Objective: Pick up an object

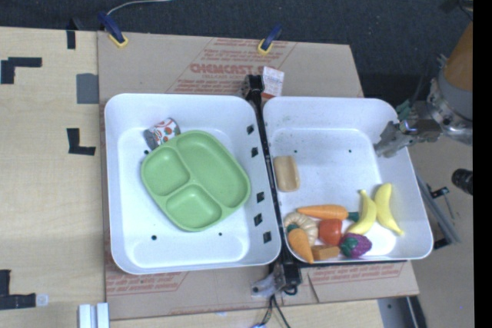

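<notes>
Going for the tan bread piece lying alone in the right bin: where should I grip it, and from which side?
Grip the bread piece across its short width at mid-length, coming straight down. It lies flat, long axis running away from the camera, beside the right bin's divider wall, clear of the toy food pile.

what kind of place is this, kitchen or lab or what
Most likely a robot lab test bench, not a kitchen: two white bins clamped onto cardboard, toy food such as a banana and carrot, and the arm's gripper at the right bin's edge.
</notes>
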`<state>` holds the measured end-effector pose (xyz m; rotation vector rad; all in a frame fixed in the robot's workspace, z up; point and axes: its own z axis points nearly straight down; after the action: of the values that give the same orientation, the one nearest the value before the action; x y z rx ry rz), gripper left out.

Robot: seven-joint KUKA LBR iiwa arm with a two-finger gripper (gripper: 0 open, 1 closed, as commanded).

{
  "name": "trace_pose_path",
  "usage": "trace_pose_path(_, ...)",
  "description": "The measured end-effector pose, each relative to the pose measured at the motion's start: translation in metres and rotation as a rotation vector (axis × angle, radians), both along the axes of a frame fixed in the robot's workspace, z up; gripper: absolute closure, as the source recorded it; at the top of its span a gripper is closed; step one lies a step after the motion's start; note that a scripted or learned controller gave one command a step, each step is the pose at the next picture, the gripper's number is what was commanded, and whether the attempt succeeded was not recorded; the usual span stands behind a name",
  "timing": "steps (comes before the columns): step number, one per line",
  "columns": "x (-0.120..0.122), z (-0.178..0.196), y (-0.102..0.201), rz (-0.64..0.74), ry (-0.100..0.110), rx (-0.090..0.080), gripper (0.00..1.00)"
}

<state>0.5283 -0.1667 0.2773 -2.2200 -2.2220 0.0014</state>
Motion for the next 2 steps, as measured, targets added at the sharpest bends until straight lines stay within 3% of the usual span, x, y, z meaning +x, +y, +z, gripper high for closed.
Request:
trace_pose_path(1, 0.038, -0.074, 0.054, 0.002, 0.002, 0.001, 0.0)
trace_pose_path(2, 0.048, -0.094, 0.095, 0.001, 0.002, 0.001, 0.0)
